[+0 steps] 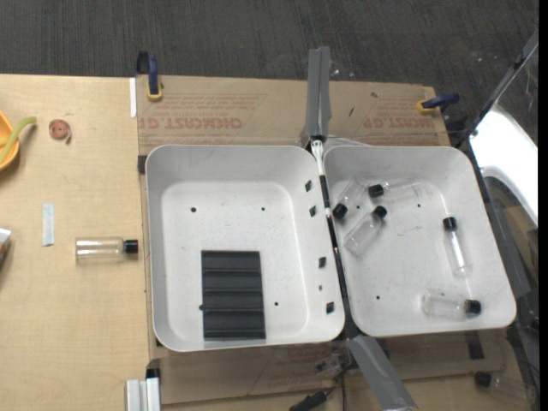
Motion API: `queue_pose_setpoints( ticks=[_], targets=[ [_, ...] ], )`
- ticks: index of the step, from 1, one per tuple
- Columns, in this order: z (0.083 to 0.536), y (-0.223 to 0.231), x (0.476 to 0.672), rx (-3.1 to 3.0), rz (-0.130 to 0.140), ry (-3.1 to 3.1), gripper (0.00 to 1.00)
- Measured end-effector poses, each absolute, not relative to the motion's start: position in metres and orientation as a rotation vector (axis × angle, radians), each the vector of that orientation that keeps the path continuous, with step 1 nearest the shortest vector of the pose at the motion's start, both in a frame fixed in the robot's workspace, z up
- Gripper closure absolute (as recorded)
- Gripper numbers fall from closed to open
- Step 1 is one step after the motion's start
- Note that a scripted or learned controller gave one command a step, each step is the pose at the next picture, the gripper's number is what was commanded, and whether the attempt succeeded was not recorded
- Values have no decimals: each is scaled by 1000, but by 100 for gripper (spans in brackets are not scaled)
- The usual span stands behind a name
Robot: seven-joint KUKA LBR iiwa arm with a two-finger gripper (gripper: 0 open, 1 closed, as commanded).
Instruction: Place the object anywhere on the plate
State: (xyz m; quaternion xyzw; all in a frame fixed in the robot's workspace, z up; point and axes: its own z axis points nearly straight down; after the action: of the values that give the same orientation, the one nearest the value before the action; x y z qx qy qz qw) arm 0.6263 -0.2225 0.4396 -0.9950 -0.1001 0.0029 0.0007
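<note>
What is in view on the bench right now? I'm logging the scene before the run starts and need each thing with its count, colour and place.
White bins: two, side by side; left bin, right bin.
Ribbed plate: one, black, in the left bin toward its near edge.
Vials in the right bin: five, clear with black caps; three clustered at its left, one at its right side, one at its near right corner.
Vial on the bench: one, clear with a black cap, left of the left bin.
Cardboard sheet: one, brown, under the bins.
Clamps: two, at the cardboard's far corners.
</note>
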Motion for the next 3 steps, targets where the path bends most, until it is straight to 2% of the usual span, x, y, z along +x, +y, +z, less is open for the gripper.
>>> queue_pose_setpoints(
  ticks=[1,2,3],
  targets=[
    [440,-177,651,-3123,6,-327,0],
    [440,-222,639,-3125,8,-315,0],
    [440,-205,651,-3125,7,-319,0]
  ],
)
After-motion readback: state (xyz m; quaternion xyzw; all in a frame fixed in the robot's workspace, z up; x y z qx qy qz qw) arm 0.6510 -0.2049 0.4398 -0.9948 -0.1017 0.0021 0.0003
